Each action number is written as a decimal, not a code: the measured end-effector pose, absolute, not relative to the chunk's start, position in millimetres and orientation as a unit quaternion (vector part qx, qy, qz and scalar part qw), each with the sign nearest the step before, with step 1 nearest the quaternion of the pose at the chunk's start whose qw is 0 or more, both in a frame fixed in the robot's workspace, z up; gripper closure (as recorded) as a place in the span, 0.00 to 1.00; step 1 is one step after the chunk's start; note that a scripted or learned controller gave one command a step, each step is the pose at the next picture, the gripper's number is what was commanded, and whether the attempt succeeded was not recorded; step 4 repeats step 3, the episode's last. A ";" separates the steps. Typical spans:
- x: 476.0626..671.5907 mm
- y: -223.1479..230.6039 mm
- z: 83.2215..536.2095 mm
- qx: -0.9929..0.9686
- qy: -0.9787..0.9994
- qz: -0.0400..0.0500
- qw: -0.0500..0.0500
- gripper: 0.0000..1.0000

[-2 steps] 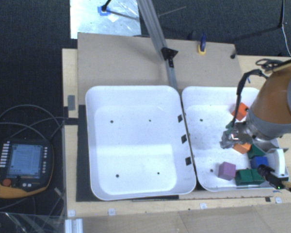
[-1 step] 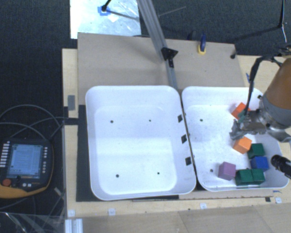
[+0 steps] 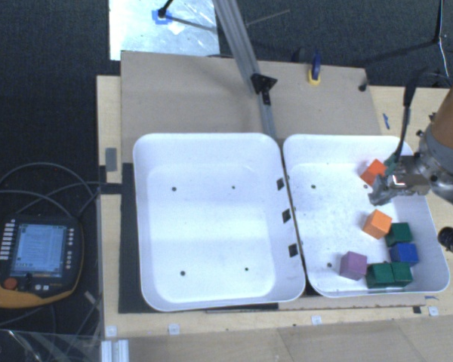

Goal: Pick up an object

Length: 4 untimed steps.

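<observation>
Over right bin: my fingers (image 3: pixel 383 194) hang low above the right bin (image 3: pixel 317 277), arm (image 3: pixel 449 145) coming in from the right edge.
Fingers state: cannot tell how far apart, tips are a blurred dark lump; nothing visibly between them, so no hold claimed.
Nearest target: orange block (image 3: pixel 373 171), just up-left of my tips, touching or nearly, cannot tell which.
Second candidate: lighter orange block (image 3: pixel 377 223), just below my tips, apart from them.
Other blocks: purple block (image 3: pixel 353 265) near bin front; green block (image 3: pixel 399 234), blue block (image 3: pixel 405 253) and green pair (image 3: pixel 389 274) packed into the front right corner, probably hard to grip there, walls crowd them.
Left bin: left bin (image 3: pixel 147 202), well apart from me.
Surface: tan board surface (image 3: pixel 189 96) carries both bins side by side.
Step guess: lining up on an orange block, pick not yet done.
Risk: tips land between the two orange blocks and nudge instead of grip.
</observation>
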<state>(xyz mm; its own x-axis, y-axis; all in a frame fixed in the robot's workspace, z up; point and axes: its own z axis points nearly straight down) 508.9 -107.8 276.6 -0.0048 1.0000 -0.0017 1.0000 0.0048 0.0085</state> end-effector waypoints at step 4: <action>561.5 56.9 240.6 0.704 0.711 0.001 0.000 1.00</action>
